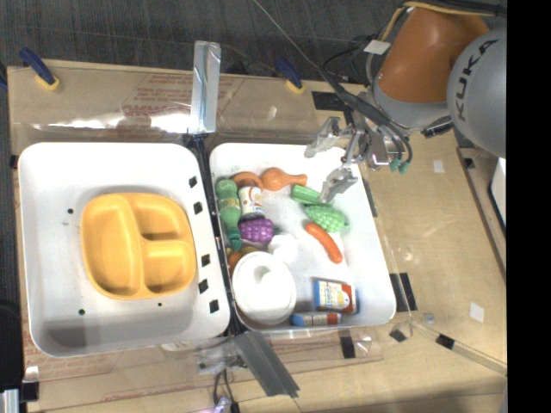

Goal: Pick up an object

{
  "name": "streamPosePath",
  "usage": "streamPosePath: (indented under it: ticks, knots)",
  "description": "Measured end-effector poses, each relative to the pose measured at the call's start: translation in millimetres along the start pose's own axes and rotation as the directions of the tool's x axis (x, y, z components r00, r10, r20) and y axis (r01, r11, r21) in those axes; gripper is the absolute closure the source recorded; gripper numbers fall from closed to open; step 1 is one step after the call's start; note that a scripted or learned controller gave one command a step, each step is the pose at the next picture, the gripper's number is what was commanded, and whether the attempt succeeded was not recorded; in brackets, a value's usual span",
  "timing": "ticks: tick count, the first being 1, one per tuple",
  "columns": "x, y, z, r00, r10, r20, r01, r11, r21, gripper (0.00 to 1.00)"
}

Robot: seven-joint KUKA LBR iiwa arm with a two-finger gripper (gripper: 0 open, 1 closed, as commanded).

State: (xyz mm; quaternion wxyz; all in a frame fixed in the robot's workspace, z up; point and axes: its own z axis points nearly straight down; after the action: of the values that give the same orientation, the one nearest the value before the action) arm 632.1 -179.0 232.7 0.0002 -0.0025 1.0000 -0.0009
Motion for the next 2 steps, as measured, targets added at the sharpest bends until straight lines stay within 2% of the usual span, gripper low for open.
streamPosePath:
  ticks: [1,2]
  knots:
    - [54.8,-25.6,130.4,0.999,0.052,-0.007,-0.052,0.999,-0.003,0.00]
    - [51.9,-28.7,137.6,1.000,-0.009,0.003,0.009,1.000,0.000,0.00]
